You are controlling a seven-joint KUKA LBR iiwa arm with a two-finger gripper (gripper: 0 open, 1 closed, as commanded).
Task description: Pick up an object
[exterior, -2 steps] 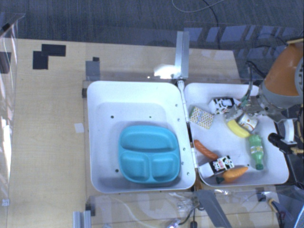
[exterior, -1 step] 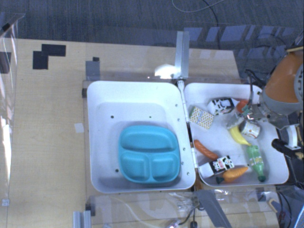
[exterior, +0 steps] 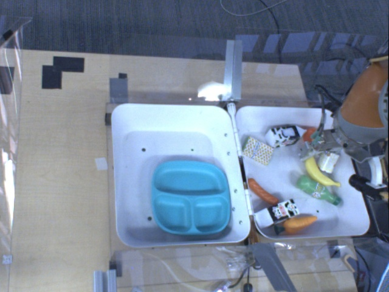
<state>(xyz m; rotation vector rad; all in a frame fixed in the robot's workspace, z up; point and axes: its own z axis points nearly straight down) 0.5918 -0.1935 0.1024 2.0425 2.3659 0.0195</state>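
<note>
Where the bench lies nearest the camera, a carrot (exterior: 299, 223) rests along the front wall of the right bin (exterior: 358, 227), touching a small cow-print carton (exterior: 283, 210) on its left. Just behind them a red sausage (exterior: 262, 190) lies at a slant near the bin's left wall. To the left, the other bin (exterior: 130, 163) holds a blue divided tray (exterior: 190, 196) in its front half.

Further back in the right bin, a green bottle (exterior: 317, 188) lies on its side, and a banana (exterior: 320, 172) rests against it, just behind. The gripper (exterior: 323, 148) hangs over the banana's upper end, at the end of the arm (exterior: 364, 99) that reaches in from the right; whether it is closed or spread cannot be told, and nothing can be seen in its grasp.

Beyond that, a patterned pouch (exterior: 258, 150) lies flat near the left wall. A black-and-white toy (exterior: 284, 135) sits behind the pouch, with a small red piece (exterior: 310, 134) just to the toy's right, close to the gripper.
</note>
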